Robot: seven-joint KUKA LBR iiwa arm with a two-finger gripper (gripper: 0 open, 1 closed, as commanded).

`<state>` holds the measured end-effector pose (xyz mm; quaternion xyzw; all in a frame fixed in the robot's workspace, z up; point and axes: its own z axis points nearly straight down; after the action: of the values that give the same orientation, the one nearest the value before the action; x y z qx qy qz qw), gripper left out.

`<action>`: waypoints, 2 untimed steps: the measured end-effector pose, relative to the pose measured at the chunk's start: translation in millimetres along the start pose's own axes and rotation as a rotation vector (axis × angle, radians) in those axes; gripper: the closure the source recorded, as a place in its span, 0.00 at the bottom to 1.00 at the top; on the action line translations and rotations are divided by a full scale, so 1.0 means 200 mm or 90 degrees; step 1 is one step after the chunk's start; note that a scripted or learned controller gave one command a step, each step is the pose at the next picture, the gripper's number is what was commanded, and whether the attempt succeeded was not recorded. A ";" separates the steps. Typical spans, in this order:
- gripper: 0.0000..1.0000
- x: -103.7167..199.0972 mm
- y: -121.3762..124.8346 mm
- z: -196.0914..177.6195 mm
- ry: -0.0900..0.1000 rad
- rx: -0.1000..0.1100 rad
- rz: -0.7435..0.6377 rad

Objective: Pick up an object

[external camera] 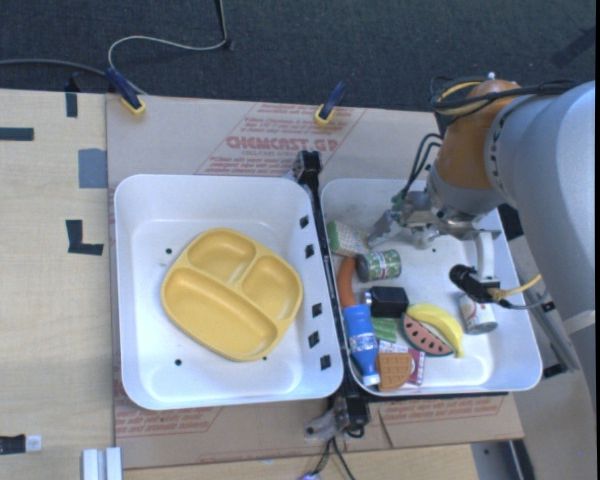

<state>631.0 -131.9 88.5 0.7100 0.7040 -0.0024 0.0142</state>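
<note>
The gripper is hovering low in the right bin, just above a small green-labelled can; whether its tips are apart or together cannot be told. One glossy blue bottle, one plastic watermelon slice, one yellow banana and one black block are lying nearby. One smooth yellow divided plate is sitting in the left bin.

the gripper hangs over the right bin; a green can lies just below it, toys beyond.
</note>
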 end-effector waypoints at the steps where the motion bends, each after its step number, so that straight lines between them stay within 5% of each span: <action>1: 0.00 0.01 -0.01 0.00 -0.002 -0.001 0.001; 2: 0.00 -0.01 0.01 0.00 0.004 0.004 -0.002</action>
<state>632.2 -134.6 88.0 0.7090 0.7052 -0.0025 0.0095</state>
